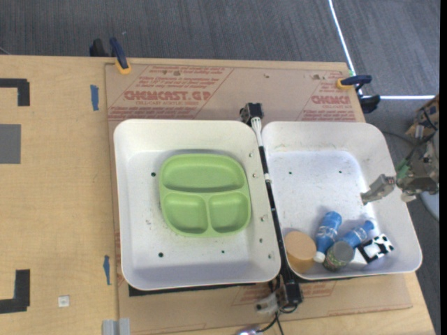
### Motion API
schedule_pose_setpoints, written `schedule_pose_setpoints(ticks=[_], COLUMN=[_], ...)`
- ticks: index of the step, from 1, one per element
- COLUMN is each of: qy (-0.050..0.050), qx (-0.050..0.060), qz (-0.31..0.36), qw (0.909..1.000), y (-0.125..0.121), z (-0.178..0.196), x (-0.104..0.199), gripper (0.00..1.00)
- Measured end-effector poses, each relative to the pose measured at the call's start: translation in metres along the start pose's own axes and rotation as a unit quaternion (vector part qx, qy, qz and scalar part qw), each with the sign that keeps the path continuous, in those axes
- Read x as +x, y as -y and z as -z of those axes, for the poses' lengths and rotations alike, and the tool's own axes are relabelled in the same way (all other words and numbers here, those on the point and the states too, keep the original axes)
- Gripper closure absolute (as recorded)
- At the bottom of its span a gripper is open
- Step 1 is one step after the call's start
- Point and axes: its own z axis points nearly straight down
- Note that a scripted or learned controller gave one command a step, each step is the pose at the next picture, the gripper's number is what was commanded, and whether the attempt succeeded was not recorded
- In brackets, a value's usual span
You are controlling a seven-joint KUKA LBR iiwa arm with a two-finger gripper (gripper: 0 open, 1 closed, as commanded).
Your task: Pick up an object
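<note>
At the right bin's [307,152] right rim the tool [380,187] hangs over bare floor, its grip impossible to tell, while two blue bottles [328,229], a tan cup [300,251] and a checkered block [380,246] wait unpicked in the near corner.

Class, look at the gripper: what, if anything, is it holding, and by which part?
Nothing. The gripper hangs over bare floor of the right bin, apart from the bottles near its front edge.
</note>
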Motion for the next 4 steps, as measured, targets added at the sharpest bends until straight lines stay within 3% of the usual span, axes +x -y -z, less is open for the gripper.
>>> schedule_pose_setpoints(ticks=[1, 2, 3, 4], qy=[0.0, 0.0, 0.001, 0.0], qx=[-0.002, -0.004, -0.005, -0.001], qz=[-0.097, -0.062, -0.063, -0.264], qw=[0.9953, 0.9981, 0.998, 0.9644], y=[0.014, -0.033, -0.033, -0.02], z=[-0.133, -0.132, -0.122, -0.017], x=[0.016, 0.087, 0.085, 0.129], gripper=[0.0, 0.0, 1.0, 1.0])
